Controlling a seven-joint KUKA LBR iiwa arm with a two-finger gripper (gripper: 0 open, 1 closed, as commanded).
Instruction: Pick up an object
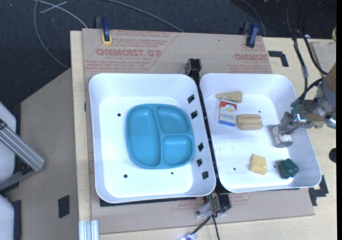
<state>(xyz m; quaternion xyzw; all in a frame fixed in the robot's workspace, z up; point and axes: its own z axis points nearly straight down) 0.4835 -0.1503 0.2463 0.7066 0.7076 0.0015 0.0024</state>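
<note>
Two shallow white bins sit side by side on a worktop (133, 52) surfaced with printed cardboard. The left bin (101, 126) holds a blue three-compartment plate (159, 135) at centre frame. The right bin (288, 86) holds the candidate objects: a tan wedge-shaped piece (230, 97) at upper centre-right, a small red-and-white carton (227, 113) just below it, a tan rounded block resembling a bread roll (249, 122) touching the carton's right side, a pale yellow cube-like piece (258, 164) toward the lower right, and a dark green lump (287, 168) near the bin's lower-right corner.

The gripper (282, 136) hangs at the right side of the frame over the right bin, between the roll and the green lump and clear of both. How wide the jaws stand cannot be told at this resolution, and nothing is visible between them.

Handling, as judged: all five look small and light (probably toy food). The carton offers flat, stiff, parallel faces, the surest hold. The roll is rounded and may slip; grip across its short axis. The yellow cube stands well apart from its neighbours, which leaves room for the jaws on either side.
</note>
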